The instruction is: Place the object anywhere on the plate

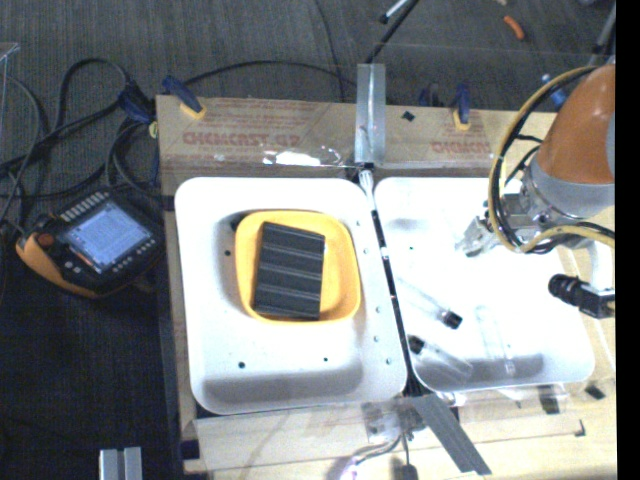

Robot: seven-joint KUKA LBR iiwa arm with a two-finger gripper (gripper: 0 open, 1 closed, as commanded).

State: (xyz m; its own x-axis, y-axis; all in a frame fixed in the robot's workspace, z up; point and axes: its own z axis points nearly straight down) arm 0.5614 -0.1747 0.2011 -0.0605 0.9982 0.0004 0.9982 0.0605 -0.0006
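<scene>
A square yellow plate [345, 268] lies in the left white bin [200, 298]. A dark grey ribbed rectangular block [290, 269] rests flat on the plate, covering most of its middle. My gripper [473, 238] hangs over the upper part of the right bin [560, 363], well to the right of the plate and apart from the block. Nothing shows in the gripper. The grey arm with its orange band [585, 133] reaches in from the right edge.
Small clear pieces with black ends [447, 318] [418, 346] lie in the right bin's lower left. A metal divider post [370, 118] stands behind the bins. A teach pendant [95, 243] and cables sit left of the bench.
</scene>
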